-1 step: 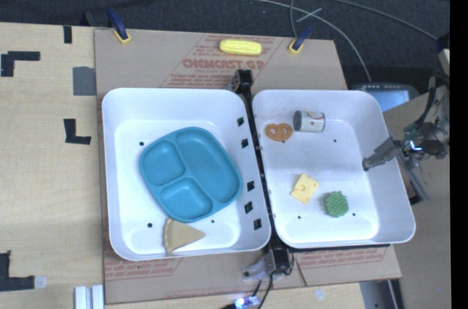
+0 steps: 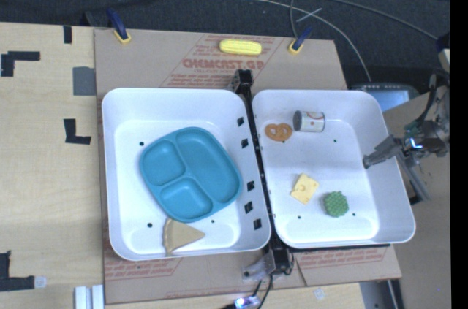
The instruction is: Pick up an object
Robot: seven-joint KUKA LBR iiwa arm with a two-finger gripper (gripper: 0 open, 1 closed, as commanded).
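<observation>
Gripper (image 2: 374,156) sits at the right rim of the right bin (image 2: 365,104), a dark finger pointing inward over the wall. Whether it is wide or narrow cannot be told from this angle; nothing is visible in its grasp. Arm body is mostly out at the frame's right side.

Candidates, all relative to the gripper:
- green bumpy ball (image 2: 336,204): nearest, inward and toward the bin's near edge, resting on the floor, clear of the wall.
- yellow cheese wedge (image 2: 305,188): farther inward, just beside the ball but apart from it.
- small can (image 2: 310,121): inward and toward the far edge, lying on its side.
- pretzel (image 2: 278,131): beyond the can, close to the divider between bins.
- blue divided plate (image 2: 190,172) and tan wedge (image 2: 180,235): well apart, across in the left bin (image 2: 117,110).
- corn cob (image 2: 240,47): outside both bins on the cardboard, far side.

Judgement: approach stage, no object chosen for certain. Best pick is probably the green ball, since it needs the shortest travel and has free space on all sides. To do it well: lift clear of the bin wall first, centre above the ball, descend straight, and close around its widest part. The can may roll if nudged off-axis; the pretzel is flat and likely hard to get under. The cheese wedge sits close enough to the ball that an opened finger could knock it.
</observation>
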